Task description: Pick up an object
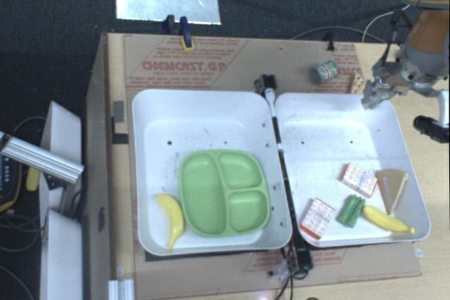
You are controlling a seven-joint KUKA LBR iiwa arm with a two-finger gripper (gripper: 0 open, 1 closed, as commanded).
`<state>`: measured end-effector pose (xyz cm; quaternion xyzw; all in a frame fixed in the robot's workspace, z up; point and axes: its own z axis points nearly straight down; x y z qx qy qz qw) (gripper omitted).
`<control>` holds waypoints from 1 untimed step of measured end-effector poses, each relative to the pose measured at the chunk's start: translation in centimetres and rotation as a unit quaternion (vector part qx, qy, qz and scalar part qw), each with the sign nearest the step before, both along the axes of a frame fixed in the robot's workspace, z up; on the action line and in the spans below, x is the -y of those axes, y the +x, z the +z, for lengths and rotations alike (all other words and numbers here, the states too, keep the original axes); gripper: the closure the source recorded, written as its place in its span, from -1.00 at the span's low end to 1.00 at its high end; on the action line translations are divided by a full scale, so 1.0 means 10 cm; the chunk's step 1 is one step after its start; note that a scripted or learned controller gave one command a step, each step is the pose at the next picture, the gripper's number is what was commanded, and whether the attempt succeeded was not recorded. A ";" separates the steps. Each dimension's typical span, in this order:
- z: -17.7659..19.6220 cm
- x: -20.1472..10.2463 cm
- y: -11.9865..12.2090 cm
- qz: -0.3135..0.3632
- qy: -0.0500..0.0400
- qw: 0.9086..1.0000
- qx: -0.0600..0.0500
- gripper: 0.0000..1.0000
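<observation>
A: Containers?
B: Left bin (151, 151) on the desk (176, 63): green divided plate (225, 192), biggest thing, with a yellow banana (171, 218) touching its lower-left edge. Right bin (330, 130): second banana (387, 219), a tan wedge (391, 186), two red-and-white cartons (359, 179) (317, 217), a small green item (350, 210), all clustered at the near end.
A: Arm?
B: Gripper (370, 96) sits over the right bin's far right corner, nothing between the jaws. Whether they're spread or clenched, I cannot tell.
A: Outside the bins?
B: Small can (325, 72) on the desk behind.
</observation>
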<state>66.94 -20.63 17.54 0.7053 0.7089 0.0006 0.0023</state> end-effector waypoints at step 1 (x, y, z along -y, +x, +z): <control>0.00 0.00 0.00 0.000 0.000 1.000 0.000 1.00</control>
